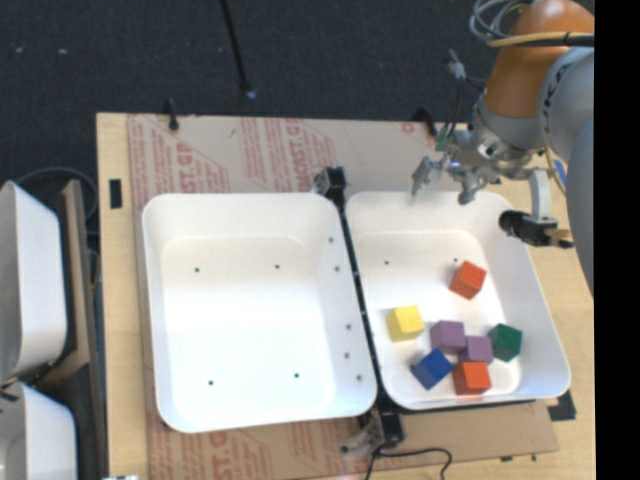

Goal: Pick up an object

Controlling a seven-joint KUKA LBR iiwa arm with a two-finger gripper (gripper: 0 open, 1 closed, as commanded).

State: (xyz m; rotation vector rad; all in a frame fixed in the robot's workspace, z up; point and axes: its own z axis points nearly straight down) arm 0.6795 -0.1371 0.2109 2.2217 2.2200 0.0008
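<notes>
Nearest us, in the right bin, we see matte, hard-edged cubes huddled together: orange, blue, two purple, green, and yellow. Farther in, a second orange cube sits alone. Beyond, over the bin's far rim, the metal gripper hangs spread wide, holding nothing.

Light wooden bench, printed cardboard sheet flat on it, two white bins side by side on top
</notes>
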